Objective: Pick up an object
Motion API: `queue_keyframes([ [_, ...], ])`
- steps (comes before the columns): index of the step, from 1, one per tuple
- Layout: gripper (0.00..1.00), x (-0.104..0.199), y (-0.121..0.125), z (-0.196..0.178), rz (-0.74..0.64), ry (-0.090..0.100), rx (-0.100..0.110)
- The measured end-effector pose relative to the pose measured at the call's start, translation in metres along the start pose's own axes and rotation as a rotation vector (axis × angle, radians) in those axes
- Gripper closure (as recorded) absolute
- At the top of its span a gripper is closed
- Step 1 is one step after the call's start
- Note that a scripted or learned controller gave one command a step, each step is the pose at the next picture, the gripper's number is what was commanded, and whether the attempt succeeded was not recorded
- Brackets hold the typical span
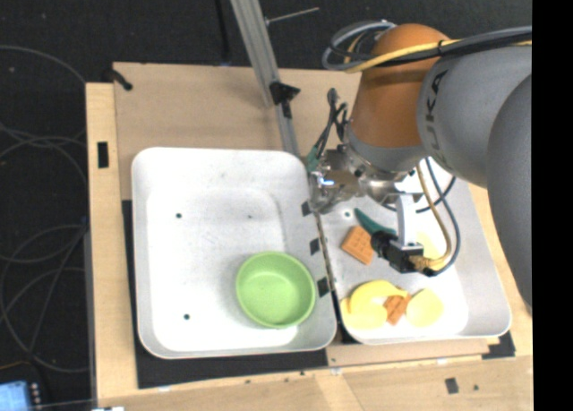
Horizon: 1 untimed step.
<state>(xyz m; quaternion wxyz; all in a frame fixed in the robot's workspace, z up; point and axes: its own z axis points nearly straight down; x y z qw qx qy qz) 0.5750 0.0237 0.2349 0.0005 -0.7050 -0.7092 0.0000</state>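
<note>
My gripper hangs over the near-left part of the right bin, close to the divider between the bins. An orange waffle-like piece lies just below and to the right of it. A dark green strip lies beside that piece. At the bin's front sit two yellow round pieces with a small orange piece between them. The arm's orange band and grey body cover the back of the right bin.
A green bowl stands in the front right corner of the left bin. A slanted metal post rises behind the bins. The tan bench surrounds both bins.
</note>
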Motion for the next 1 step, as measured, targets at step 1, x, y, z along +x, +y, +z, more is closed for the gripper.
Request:
queue_keyframes([
  [1, 1.00, 0.0513, -0.0331, -0.0092, -0.003, 0.003, 0.000],
])
